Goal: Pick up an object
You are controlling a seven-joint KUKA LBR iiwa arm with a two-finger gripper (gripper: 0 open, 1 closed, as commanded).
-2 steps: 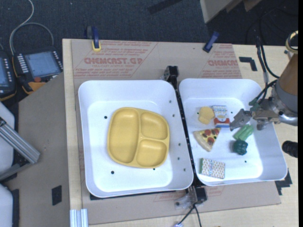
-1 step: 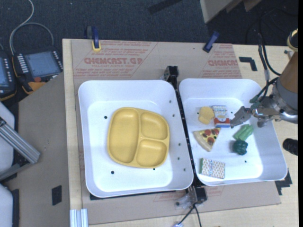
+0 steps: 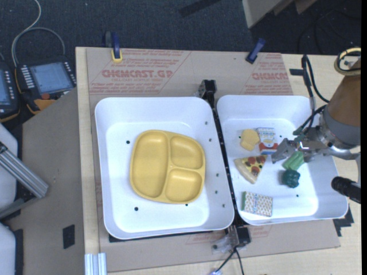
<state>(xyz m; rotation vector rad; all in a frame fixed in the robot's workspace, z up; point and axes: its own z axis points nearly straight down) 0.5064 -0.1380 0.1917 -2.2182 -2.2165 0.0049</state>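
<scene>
- Nearest you, operator, a small speckled green packet (image 3: 257, 204) lies flat at the near edge of the right bin (image 3: 252, 110).
- You've got two white bins side by side on a brown protective sheet printed with red lettering (image 3: 143, 73), which covers the bench.
- Your left bin (image 3: 114, 119) carries one thing: a yellow tray (image 3: 167, 166) with three compartments, sitting about in its middle.
- Count five things in the right bin: the packet, a toy pizza slice (image 3: 251, 168), a yellow chunk (image 3: 249, 139), a small white carton with blue and red print (image 3: 266, 140) just beside it, and a green toy vegetable (image 3: 292, 169).
- Pizza slice sits left of the green vegetable; the yellow chunk and carton lie farther back.
- Your gripper (image 3: 291, 152) reaches in from the right, low over the right bin, just above the green vegetable's upper end.
- You cannot tell from here how far the pincer stands open, nor whether it has the vegetable.
- Two clamps hold the far edge of the sheet: one yellow and blue (image 3: 116, 47), one blue (image 3: 254, 50).
- Beyond the bench you see dark carpet (image 3: 143, 10), with a handheld control pendant (image 3: 46, 78) and its looping cable on the far left.
</scene>
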